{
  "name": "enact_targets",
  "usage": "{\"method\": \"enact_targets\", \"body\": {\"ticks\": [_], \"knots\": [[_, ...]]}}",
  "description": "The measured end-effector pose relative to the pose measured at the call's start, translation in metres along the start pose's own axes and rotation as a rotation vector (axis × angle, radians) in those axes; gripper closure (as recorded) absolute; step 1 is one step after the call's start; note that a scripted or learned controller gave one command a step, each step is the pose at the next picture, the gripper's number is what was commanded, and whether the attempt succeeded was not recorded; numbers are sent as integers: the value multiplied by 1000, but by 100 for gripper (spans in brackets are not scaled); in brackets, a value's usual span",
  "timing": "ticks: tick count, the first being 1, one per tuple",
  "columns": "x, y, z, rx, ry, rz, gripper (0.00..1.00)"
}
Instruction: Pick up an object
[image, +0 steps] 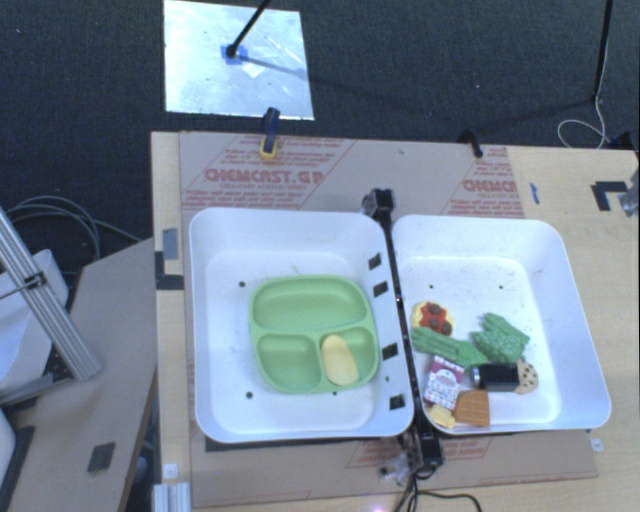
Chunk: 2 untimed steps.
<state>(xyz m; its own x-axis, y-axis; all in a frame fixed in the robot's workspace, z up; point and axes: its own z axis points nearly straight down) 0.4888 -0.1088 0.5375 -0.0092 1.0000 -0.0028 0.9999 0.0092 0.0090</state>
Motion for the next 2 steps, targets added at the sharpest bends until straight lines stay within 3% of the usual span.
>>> {"method": "enact_targets", "body": {"ticks": [1,2], "knots": [[44,80,45,8,3,-1,100],[137,80,49,7,5,-5,100]]}}
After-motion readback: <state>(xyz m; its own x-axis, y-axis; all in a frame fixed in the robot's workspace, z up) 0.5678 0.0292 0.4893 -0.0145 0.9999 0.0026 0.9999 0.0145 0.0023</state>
